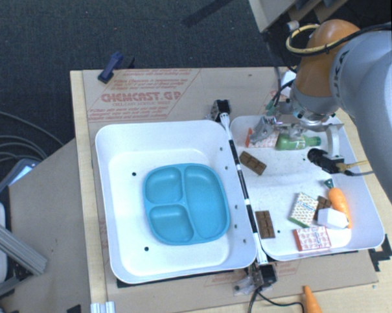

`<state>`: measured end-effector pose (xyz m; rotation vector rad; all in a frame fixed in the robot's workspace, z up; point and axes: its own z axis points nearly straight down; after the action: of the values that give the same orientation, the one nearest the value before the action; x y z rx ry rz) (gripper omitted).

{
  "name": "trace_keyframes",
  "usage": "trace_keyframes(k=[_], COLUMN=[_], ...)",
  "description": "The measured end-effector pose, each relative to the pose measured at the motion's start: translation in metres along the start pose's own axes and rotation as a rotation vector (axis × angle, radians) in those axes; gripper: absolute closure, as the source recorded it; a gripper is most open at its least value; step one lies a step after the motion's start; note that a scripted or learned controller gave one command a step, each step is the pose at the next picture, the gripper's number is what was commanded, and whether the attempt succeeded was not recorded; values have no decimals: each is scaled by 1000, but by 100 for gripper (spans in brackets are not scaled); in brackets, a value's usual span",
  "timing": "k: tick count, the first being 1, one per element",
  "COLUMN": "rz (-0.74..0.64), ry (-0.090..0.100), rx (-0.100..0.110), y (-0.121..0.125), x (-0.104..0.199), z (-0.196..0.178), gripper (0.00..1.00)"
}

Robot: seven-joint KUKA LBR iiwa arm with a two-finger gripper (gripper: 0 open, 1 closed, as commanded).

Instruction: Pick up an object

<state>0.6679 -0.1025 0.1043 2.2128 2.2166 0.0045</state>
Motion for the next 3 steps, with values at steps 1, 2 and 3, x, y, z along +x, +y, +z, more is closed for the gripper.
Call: trace_keyframes(k=[1,2,3], rz=[2,3,2], ry=[5,10,3], rx=[12,22,21], y=[-45,-4,-4], x=[-58,-68,-19], z=[20,21,20], gripper=[0,0,0])
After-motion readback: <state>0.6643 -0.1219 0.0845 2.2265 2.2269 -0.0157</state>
